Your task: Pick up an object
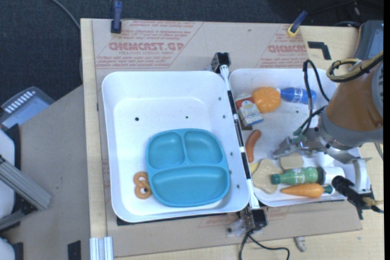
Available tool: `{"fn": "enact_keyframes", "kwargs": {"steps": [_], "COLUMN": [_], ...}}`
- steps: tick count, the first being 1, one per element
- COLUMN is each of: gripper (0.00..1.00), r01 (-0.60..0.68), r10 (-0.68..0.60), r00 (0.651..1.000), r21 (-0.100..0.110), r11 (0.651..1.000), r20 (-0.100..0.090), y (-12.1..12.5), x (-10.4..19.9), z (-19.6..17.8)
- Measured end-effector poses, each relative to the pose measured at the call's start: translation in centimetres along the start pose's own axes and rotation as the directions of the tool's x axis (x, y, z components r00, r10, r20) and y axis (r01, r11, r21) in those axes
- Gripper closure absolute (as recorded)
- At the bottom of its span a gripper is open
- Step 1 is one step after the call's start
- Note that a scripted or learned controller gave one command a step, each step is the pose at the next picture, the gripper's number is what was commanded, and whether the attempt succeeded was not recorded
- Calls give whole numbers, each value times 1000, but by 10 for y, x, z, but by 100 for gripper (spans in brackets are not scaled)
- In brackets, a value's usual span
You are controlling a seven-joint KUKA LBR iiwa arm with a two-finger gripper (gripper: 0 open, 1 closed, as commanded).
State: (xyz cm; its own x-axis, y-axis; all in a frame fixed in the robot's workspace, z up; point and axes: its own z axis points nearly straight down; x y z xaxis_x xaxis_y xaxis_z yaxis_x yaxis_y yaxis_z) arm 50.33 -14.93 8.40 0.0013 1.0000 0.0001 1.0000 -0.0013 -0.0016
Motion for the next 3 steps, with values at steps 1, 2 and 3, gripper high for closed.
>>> {"fn": "enact_keyframes", "kwargs": {"steps": [1,2,3], "gripper": [0,0,0], "r01": [2,1,1], "r10": [-2,-1,-1], "r00": [1000,1000,1000], "r21": [0,-1,-1], "r11": [1000,1000,1000], "r20": [-2,-1,-1], "y": [-25,-25,-25], "x": [54,55,54], "z": [0,0,0]}}
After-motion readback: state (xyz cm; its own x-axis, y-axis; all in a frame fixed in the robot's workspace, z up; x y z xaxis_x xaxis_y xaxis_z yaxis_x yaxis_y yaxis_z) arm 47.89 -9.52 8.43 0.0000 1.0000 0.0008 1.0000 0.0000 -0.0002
